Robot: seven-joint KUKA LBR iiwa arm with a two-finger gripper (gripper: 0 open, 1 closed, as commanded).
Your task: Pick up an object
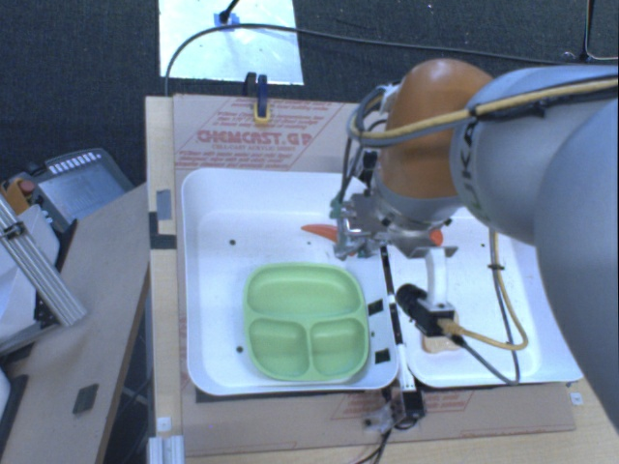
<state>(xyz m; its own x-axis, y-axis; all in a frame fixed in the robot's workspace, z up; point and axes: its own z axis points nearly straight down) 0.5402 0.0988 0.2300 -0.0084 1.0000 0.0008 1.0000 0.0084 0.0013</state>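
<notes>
**Gripper low over the left bin, next to an orange piece**

The grey arm [546, 153] reaches in from the right, with its orange band [430, 124] above the wrist. The gripper [346, 245] hangs low over the left bin [218, 278]. It is close to that bin's right wall, about midway between the far and near edges. The wrist blocks the view from this slant, so I cannot tell whether the gripper is spread or pressed together.

The nearest thing to pick is a tapered orange piece [316, 229]. It lies on the floor of the left bin just beside the gripper, on the side toward the bin's left wall. Whether the two touch is not clear.

A green divided plate [290, 296] with three compartments lies flat in the near right corner of the same bin. Its far rim is just below the gripper.

In the right bin [484, 365], a second orange bit [435, 238] shows near the left wall, partly hidden under the wrist.

Both bins sit on a cardboard sheet [242, 135] printed in red, and a small clamp [259, 100] grips the sheet's far edge
</notes>
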